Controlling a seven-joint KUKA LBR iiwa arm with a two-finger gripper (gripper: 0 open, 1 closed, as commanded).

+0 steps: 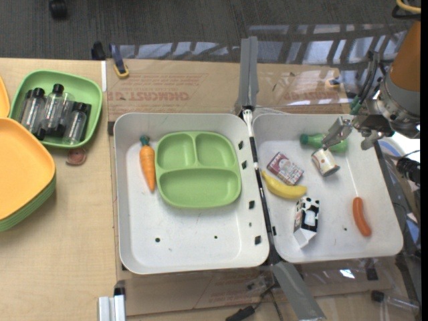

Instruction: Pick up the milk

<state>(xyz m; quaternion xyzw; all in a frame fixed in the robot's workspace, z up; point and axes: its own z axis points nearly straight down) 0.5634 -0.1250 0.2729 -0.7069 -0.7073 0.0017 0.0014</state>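
while the arm (401,79) reaches in from 3 o'clock, its gripper (336,134) hangs over the upper part of the right bin (384,243), fingers pointing toward 8 o'clock. jaws look a little apart w/ nothing between them; can't tell exactly how wide.

milk (307,221) = small cow-print carton, lying in the lower middle of the right bin, at approx 7 o'clock from the gripper and well apart from it. not touched by the fingers.

other stuff in right bin: small tin can (325,162) just below the gripper tip at 7 o'clock, near or touching, can't tell which. green item (314,140) at 9 o'clock of the gripper, partly behind it. pink packet (285,168) at 9 o'clock of the can. banana (283,186) just under the packet, at 11 o'clock of the milk, close to it. sausage (362,217) at 3 o'clock of the milk, apart.

left bin (134,246): green divided plate (198,169) in the upper middle, carrot (148,166) just beside it at 9 o'clock, upright-ish along the bin.

outside the bins at far 9 o'clock: green tray (90,92) w/ small bottles (53,112), stack of orange plates (23,172) below it.
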